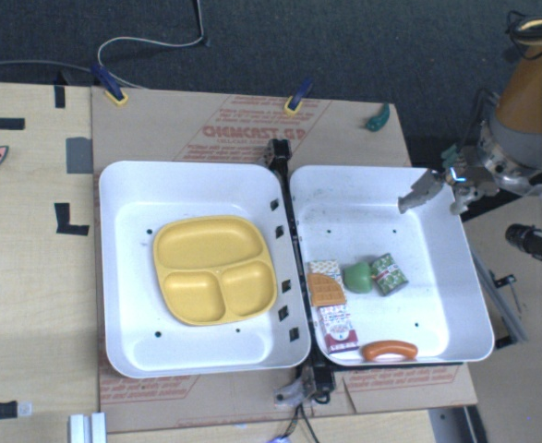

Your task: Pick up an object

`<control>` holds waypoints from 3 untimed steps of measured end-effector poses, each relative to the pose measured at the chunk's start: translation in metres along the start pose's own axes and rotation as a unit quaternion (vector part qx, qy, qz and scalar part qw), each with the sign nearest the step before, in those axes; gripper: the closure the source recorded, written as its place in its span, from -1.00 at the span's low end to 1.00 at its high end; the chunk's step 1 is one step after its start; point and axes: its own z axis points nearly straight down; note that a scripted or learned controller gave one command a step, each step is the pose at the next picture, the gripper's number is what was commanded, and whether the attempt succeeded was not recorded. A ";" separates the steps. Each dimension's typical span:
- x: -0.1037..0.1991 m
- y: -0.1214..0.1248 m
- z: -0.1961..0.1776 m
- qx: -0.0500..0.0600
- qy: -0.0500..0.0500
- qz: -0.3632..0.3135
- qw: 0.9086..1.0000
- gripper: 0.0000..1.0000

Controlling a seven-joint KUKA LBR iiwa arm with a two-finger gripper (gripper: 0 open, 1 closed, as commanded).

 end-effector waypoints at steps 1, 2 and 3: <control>0.026 -0.032 0.158 0.002 0.001 0.000 1.000 -1.00; 0.026 -0.031 0.148 0.001 0.001 0.000 1.000 1.00; 0.059 -0.091 0.023 -0.001 0.000 0.000 1.000 1.00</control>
